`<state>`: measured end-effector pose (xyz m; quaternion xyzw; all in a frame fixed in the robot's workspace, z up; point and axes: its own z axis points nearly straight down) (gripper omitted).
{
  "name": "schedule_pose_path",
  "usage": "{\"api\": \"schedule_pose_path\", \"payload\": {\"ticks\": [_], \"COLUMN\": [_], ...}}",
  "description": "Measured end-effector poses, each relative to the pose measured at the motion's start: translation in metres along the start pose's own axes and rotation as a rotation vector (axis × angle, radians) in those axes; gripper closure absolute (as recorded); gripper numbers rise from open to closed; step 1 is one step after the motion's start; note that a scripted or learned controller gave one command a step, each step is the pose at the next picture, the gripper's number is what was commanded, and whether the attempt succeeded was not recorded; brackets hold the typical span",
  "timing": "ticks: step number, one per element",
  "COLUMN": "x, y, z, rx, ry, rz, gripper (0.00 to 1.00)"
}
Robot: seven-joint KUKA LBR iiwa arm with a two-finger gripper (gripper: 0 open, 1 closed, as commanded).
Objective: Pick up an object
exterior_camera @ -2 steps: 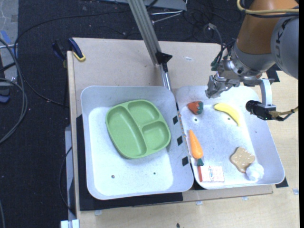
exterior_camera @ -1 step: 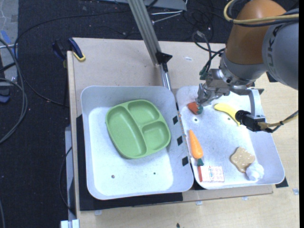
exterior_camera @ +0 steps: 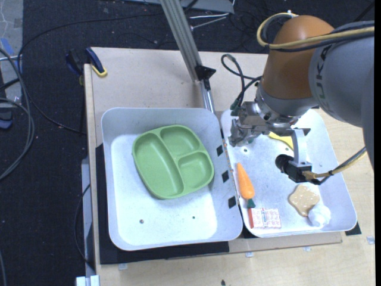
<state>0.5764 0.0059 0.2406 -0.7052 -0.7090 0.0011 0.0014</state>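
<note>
My gripper [exterior_camera: 240, 133] hangs low over the back left corner of the right bin [exterior_camera: 333, 177], close to the wall between the two bins. An orange carrot [exterior_camera: 244, 182] lies just in front of it along the bin's left side. Nearer the front sit a small red and white box [exterior_camera: 264, 217], a tan bread-like piece [exterior_camera: 303, 200] and a white lump [exterior_camera: 319, 217]. A yellow item [exterior_camera: 280, 139] peeks out from beneath the wrist. Nothing shows in the gripper's grasp.
The left bin [exterior_camera: 119, 219] holds a green divided plate [exterior_camera: 172, 160]. A slanted metal pole [exterior_camera: 181, 28] crosses behind the bins. A black part on a bracket [exterior_camera: 292, 167] hangs beside the wrist, and cables loop around the arm [exterior_camera: 321, 58].
</note>
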Motion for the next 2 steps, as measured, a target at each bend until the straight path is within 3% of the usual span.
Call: {"api": "schedule_pose_path", "payload": {"ticks": [1, 2], "x": [0.04, 0.087], "y": [-0.023, -0.048], "z": [0.013, 0.0], "rx": [0.001, -0.002], "ry": [0.0, 0.001], "rz": [0.0, -0.002], "gripper": [1.0, 1.0]}}
